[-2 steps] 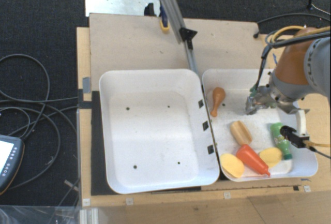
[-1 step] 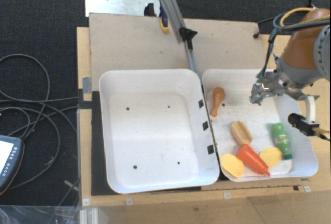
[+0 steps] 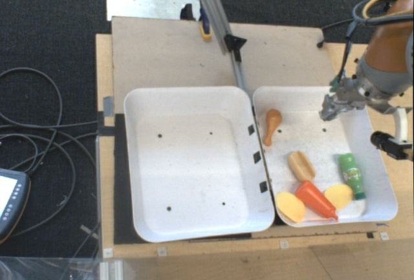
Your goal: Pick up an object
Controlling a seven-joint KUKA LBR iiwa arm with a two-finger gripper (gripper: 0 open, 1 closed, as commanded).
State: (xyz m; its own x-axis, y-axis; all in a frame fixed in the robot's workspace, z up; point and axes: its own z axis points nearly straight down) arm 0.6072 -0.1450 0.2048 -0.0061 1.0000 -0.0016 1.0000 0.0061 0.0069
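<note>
**Gripper over the right bin's far edge**

Here the green bottle (image 3: 351,174) lies in the right bin (image 3: 385,207), its label too small to read. The gripper (image 3: 331,108) hovers apart from it; arm cut off at right.

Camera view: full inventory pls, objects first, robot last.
bins: 2, white, side by side on the bench
drumstick toy: 1, tan-orange, right bin, upper left
hot dog bun toy: 1, tan, right bin, centre
carrot toy: 1, orange-red, right bin, near edge
yellow pieces: 2, yellow, either side of the carrot
bottle: 1, green, right bin, right side
cables: several, black, floor at left
arm: 1, grey and orange, from right
end effector: 1, grey, above right bin's far end
</note>
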